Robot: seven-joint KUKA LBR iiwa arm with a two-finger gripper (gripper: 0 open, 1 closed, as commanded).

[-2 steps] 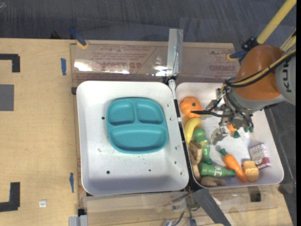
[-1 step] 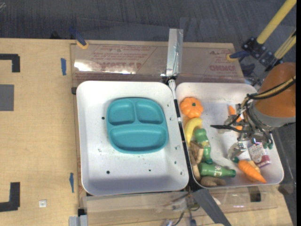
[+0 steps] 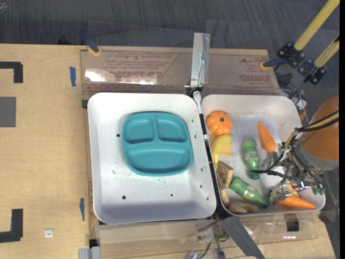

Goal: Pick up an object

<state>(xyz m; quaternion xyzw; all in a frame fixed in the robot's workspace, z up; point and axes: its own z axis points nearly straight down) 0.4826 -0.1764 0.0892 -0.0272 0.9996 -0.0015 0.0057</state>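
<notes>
On the left of my table (image 3: pixel 38 144) the left bin (image 3: pixel 102 198) carries a teal divided plate (image 3: pixel 157 143), broad, flat and stiff; I judge its low rim gives me little to pinch. The right bin (image 3: pixel 242 104) holds the toy food, all light moulded plastic by the look of it, smooth and likely slippery. The orange pumpkin (image 3: pixel 220 122) sits near the bin's far left corner, round and wide, so it may squirt out sideways. Just below it lies a yellow banana (image 3: pixel 220 147), then brown pieces (image 3: pixel 225 175) by the divider. A green bottle (image 3: pixel 249 191) lies slantwise near the front wall; I would take it across its narrow middle. Another green piece (image 3: pixel 250 154) and a carrot (image 3: pixel 267 137) lie further right, both slim enough to span. My claw (image 3: pixel 294 179) hangs over the right bin's near right corner, beside a second carrot (image 3: pixel 297 202); cables hide it, so I cannot tell how it stands.
</notes>
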